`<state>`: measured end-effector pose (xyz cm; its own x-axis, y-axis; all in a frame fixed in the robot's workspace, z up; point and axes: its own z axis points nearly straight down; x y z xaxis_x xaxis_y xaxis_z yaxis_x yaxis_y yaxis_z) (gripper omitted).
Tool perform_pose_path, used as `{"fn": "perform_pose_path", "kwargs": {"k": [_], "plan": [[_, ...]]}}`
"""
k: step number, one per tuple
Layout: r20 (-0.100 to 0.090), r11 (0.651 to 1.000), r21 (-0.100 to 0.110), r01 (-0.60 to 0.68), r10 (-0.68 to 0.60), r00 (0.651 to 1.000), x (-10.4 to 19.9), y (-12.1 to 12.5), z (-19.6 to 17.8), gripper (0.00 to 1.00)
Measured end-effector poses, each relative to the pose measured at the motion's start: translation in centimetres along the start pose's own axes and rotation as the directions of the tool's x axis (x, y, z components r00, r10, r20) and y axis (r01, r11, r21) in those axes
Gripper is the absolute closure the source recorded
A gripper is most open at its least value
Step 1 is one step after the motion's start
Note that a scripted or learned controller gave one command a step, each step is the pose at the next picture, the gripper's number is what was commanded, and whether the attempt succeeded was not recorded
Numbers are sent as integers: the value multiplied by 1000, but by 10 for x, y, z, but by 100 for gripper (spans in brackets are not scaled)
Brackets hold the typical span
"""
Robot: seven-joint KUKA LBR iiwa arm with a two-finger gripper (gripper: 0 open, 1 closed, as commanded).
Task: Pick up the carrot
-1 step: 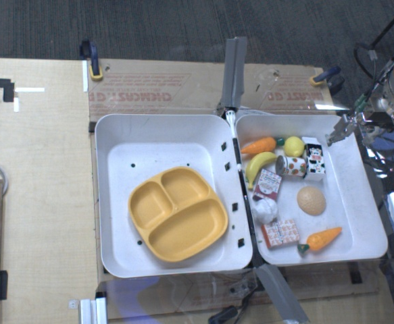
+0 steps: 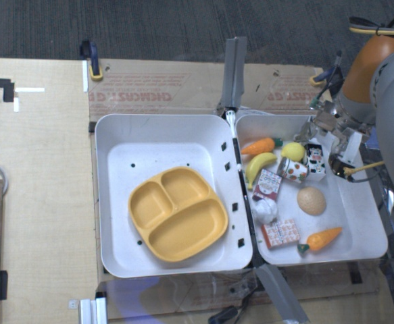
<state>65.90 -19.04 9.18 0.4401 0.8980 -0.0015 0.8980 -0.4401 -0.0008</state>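
Two orange carrot-shaped items lie in the right bin [image 2: 369, 245]: one carrot [image 2: 324, 237] near the bin's front edge, toward its right corner, and a second orange carrot [image 2: 259, 146] near the back-left corner, just beside the banana [image 2: 259, 167]. The gripper [image 2: 333, 140] sits at the bin's back-right area, close to a small printed carton [image 2: 315, 162]; its state cannot be determined, as the wrist hardware obscures it. The front carrot lies well apart from the gripper, toward the front edge, with its long axis running roughly left-right, slightly tilted, leaf end to the left. The back carrot lies to the gripper's left. The arm enters over the bin's right edge, wrist angled downward.
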Motion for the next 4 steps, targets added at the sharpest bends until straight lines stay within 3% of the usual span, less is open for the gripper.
{"fn": "perform_pose_path", "kwargs": {"k": [1, 2, 3, 4], "plan": [[3, 1000, 1, 3, -3, 1000, 1, 0, -9, 100], [1, 957, 2, -289, 289, 957, -23, -15, -111, 100], [1, 987, 2, -163, 163, 987, 72, -43, -148, 100], [1, 998, 3, 57, -57, 998, 140, -76, -151, 100]]}}
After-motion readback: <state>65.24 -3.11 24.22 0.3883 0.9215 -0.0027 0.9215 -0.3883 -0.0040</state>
